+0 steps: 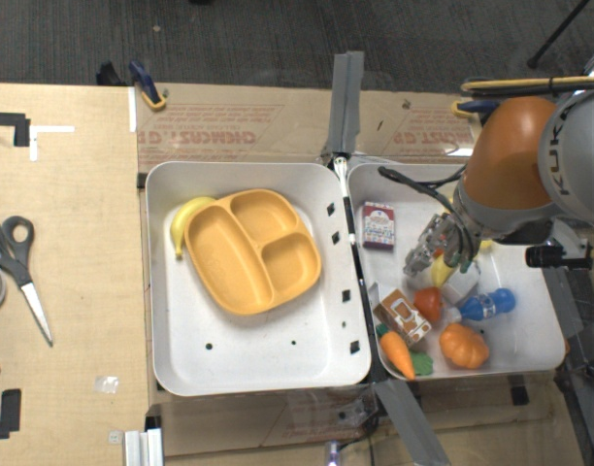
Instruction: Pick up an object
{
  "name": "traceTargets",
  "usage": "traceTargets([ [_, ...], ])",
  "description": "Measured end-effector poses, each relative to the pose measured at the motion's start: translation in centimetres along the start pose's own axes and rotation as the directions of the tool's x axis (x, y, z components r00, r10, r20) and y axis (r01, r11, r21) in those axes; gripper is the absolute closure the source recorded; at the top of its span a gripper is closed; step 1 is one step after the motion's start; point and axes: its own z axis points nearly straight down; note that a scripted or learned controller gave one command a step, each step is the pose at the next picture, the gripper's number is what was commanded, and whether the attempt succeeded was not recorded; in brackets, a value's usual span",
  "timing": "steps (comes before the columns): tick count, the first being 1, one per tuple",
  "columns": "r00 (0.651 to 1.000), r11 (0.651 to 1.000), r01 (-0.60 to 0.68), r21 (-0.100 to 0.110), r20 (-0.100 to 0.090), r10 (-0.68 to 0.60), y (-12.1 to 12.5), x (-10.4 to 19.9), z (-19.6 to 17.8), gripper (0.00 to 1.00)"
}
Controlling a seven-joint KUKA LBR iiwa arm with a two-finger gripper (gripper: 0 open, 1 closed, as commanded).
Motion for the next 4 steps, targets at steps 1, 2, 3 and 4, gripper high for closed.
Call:
traceTargets([
  [1, 0.997, 0.997, -0.075, 0.001, -0.005, 0.075, 0.1, 2.4, 1.0, 1.0],
  [2, 0.997, 0.997, -0.075, 0.001, -0.004, 0.075, 0.1, 2.3, 1.0, 0.0],
  [3, 0.993, 0.993, -0.12, -0.003, 0.008, 0.12, -2.7, 4.6, 0.7, 0.0],
  [4, 0.97, 0.97, -0.241, 0.001, -0.001, 0.241, 1.5, -2.3, 0.9, 0.0],
])
